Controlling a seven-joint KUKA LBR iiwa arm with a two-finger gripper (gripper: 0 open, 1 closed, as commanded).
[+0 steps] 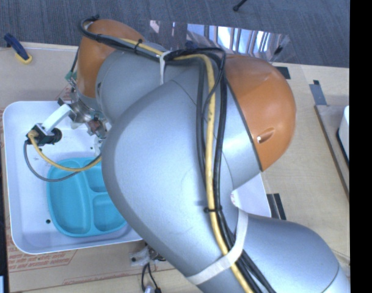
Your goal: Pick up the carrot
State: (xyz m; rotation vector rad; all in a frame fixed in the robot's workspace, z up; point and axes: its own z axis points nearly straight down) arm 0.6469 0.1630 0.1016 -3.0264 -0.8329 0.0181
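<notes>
The gripper [82, 112] is hidden beneath the arm's bulk over the left white bin [14, 163], so its state cannot be told, and no carrot can be made out. This looks like the reach-and-descend step; next calls for a confirmed grasp. A glossy blue divided tray [76, 203] of moulded plastic lies in the smooth bin on the pale wooden counter [308, 102].

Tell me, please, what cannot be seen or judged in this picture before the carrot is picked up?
- Carrot: I cannot locate it in the camera view; the big grey arm covers much of the bins.
- Gripper: the arm covers it, so its state is unknown.
- Blue tray: its right part lies under the arm.
- Right bin: almost entirely covered by the arm.
- White bin: its right side is covered by the arm.
</notes>
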